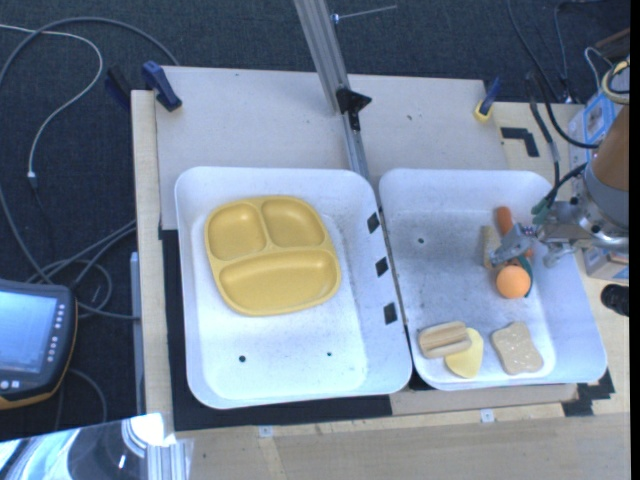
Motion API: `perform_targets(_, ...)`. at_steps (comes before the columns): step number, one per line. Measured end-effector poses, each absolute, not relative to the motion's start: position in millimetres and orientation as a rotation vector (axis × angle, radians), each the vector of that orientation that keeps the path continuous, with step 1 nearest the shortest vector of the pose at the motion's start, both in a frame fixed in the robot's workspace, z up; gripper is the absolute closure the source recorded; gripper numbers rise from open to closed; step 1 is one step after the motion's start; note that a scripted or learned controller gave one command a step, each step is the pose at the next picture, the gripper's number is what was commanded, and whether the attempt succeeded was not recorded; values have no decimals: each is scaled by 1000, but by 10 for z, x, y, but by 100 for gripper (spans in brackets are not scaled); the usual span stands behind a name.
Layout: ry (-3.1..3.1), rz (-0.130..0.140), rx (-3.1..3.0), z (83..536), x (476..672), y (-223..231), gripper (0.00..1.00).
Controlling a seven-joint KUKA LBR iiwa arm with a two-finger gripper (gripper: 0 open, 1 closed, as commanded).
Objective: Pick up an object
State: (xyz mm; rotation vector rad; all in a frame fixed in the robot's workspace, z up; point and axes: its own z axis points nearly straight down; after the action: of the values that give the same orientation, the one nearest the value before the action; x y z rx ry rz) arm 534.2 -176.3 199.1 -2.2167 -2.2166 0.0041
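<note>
my gripper (512, 252) sits right over a smooth round orange (514, 282) in the right bin (440, 198); can't tell if it's gripping anything.

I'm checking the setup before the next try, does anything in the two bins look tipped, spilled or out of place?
Nothing stands out. The yellow divided plate lies flat in the left bin. In the right bin, the orange ball, carrot and the food pieces near the front edge sit loose, none spilled over the rim. The gripper is low by the ball.
</note>
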Motion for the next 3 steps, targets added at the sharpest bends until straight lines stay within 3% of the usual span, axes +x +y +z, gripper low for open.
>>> perform_targets(2,-2217,4,-2216,966,5307,-1847,0)
perform_targets(3,-2222,-3,-2220,1111,5328,-1849,100)
